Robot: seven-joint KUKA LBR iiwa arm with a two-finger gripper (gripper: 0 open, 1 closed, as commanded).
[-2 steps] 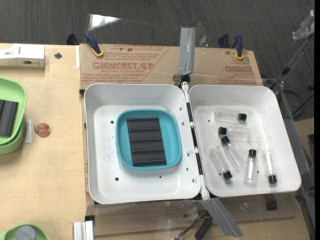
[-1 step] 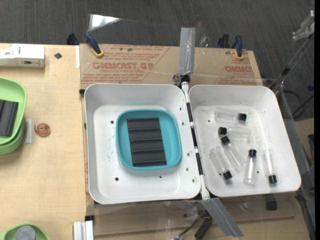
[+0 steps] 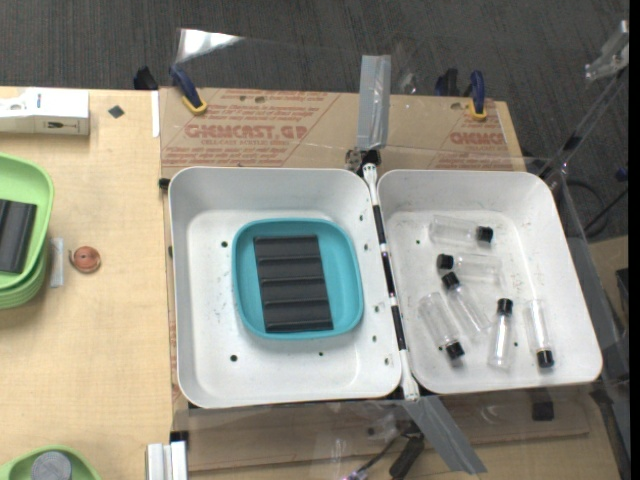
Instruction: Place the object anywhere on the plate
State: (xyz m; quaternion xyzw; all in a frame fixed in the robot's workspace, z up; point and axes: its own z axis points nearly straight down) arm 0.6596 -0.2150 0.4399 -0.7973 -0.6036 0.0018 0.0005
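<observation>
A teal plate sits in the left bin, center frame. Clear black-capped vials lie scattered in the right bin, apart from the plate.

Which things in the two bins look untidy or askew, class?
The clear vials with black caps lie scattered at mixed angles in the right bin, none upright. The teal plate in the left bin sits square, holding a black ribbed insert.

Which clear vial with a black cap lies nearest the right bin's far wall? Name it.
The clear vial lying crosswise, black cap pointing right, above the others.
</observation>
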